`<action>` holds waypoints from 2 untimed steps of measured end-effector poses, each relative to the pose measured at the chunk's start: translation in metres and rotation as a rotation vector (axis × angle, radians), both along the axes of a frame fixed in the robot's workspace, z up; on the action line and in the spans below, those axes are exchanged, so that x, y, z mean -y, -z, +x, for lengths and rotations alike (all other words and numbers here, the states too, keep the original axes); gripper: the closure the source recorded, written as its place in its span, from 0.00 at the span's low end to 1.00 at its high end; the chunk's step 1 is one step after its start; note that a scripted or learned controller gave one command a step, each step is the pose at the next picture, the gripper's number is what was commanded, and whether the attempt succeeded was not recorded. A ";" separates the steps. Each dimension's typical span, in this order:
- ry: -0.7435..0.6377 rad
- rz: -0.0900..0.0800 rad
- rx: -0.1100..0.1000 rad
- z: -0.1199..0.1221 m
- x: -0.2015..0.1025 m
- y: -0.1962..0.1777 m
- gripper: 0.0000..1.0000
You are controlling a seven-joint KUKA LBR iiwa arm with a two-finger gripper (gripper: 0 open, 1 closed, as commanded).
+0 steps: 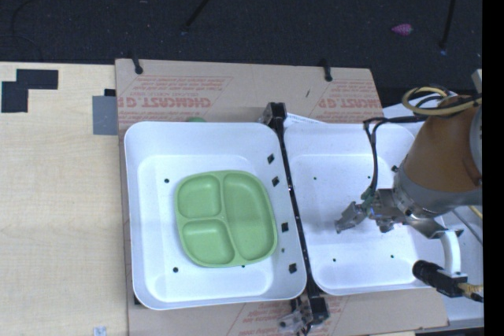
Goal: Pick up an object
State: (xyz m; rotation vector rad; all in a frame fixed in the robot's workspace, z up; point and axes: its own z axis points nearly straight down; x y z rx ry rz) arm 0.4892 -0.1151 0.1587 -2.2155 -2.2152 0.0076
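Note:
A light green plate (225, 217) with three compartments lies flat in the middle of the left white bin (150, 169). My gripper (347, 219) hangs low over the floor of the right white bin (331, 169), near its middle. It points left towards the divider and is well apart from the plate. I see nothing between the gripper and the bin floor. The grey arm with its orange band (441, 157) comes in from the right and hides the right bin's right side.
A black divider rail (287, 201) runs between the two bins. Both bins rest on a cardboard sheet (236, 94) on the pale wooden bench (55, 201). A small green sliver (194, 120) peeks over the left bin's far rim.

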 end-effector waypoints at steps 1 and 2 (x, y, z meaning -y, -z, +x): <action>0.001 0.000 0.000 -0.007 0.008 0.056 0.00; 0.000 -0.001 0.006 -0.007 0.007 0.071 0.00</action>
